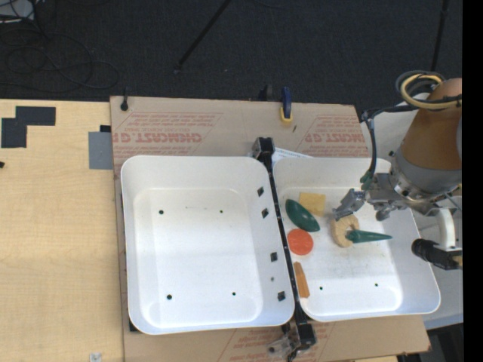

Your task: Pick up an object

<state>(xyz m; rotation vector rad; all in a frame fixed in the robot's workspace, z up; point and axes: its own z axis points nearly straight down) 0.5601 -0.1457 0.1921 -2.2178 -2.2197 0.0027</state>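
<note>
The right bin (407,296) holds several small objects. A yellow block (312,201) lies next to a dark green oval piece (302,216), with a red-orange round piece (300,242) just below them. An orange stick (301,280) lies against the bin's left wall. A tan curved piece (343,233) touches a teal cone (368,237) near the middle. My gripper (365,208) hangs open just above and behind the tan piece and the cone, with nothing between its fingers. The grey arm (429,153) reaches in from the right.
The left bin (136,202) stands beside the right one, with a black divider strip (273,225) between them. Both rest on a cardboard sheet (196,130) on the wooden bench. A blue clamp (286,105) sits at the cardboard's back edge.
</note>
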